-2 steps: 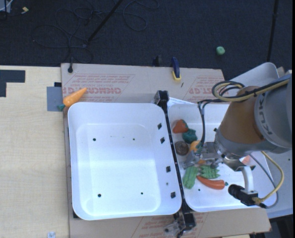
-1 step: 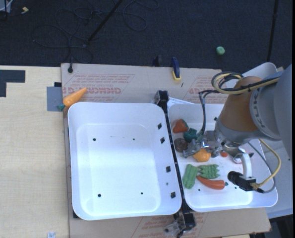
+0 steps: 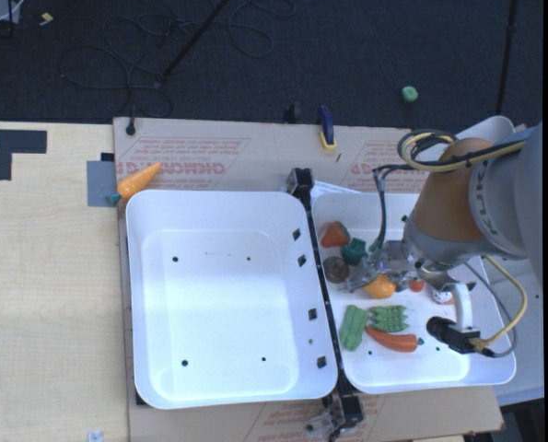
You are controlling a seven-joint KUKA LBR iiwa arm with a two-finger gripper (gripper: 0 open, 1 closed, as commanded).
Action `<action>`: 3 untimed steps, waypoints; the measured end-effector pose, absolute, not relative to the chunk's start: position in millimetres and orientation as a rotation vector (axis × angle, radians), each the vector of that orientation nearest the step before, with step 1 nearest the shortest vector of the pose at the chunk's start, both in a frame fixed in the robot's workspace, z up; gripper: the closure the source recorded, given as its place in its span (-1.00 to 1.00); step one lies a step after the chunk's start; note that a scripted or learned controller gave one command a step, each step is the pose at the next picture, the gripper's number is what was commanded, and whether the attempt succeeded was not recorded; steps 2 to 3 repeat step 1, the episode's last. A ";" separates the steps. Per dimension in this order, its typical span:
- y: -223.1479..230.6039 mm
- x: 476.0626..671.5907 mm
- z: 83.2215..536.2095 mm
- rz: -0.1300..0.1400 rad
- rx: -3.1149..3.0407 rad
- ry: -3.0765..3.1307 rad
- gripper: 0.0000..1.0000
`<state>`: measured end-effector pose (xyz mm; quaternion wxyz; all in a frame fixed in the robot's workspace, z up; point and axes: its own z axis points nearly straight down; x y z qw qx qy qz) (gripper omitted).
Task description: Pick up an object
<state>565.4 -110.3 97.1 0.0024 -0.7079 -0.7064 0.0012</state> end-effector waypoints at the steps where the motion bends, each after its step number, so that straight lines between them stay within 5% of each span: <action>1: -29.4 547.1 192.6 -0.010 -2.212 -2.231 1.00; 3: -29.4 547.1 192.6 -0.010 -2.212 -2.231 1.00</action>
